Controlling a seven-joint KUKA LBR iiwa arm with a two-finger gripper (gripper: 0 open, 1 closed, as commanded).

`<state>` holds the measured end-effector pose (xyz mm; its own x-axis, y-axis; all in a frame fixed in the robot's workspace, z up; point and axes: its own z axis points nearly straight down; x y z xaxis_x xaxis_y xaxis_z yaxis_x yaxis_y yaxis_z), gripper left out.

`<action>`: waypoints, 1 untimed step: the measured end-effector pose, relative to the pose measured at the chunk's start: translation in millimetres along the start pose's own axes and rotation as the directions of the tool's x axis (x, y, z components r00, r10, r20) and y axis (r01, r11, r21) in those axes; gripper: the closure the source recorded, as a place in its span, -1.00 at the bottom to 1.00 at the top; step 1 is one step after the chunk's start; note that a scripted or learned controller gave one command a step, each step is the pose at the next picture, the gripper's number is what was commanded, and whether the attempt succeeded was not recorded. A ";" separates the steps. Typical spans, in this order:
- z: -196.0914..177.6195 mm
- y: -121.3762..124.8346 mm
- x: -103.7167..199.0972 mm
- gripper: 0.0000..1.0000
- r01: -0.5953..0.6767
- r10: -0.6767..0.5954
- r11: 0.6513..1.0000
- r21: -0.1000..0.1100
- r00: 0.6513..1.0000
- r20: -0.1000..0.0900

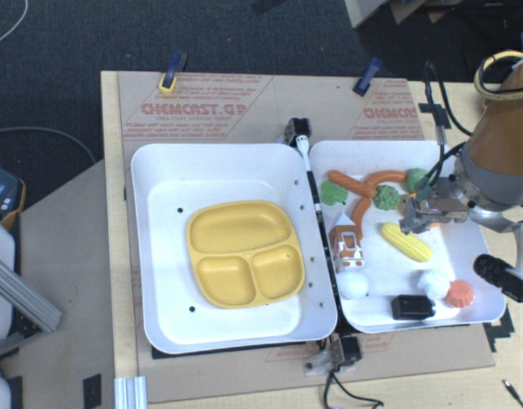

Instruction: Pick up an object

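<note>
the pincer [419, 214] hangs low in the right bin [372, 318], just above the upper end of the corn [405, 242] and beside the broccoli [387, 197]; i cannot tell how it is set, and nothing shows in its grip. around the corn lie an orange carrot [364, 183], a green piece [333, 192], a white ball [354, 285], a black block [412, 307] and an orange ball [460, 293]. a yellow tray [244, 251] sits in the left bin [159, 228] on the tabletop [125, 118].
</note>
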<state>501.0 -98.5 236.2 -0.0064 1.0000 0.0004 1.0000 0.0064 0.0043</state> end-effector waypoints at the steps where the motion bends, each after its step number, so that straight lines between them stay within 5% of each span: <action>1: 3.8 1.1 50.0 1.00 -0.001 0.001 1.000 0.005 1.000 -0.001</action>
<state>501.9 -48.4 232.4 -0.0051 1.0000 0.0017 1.0000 0.0051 -0.0012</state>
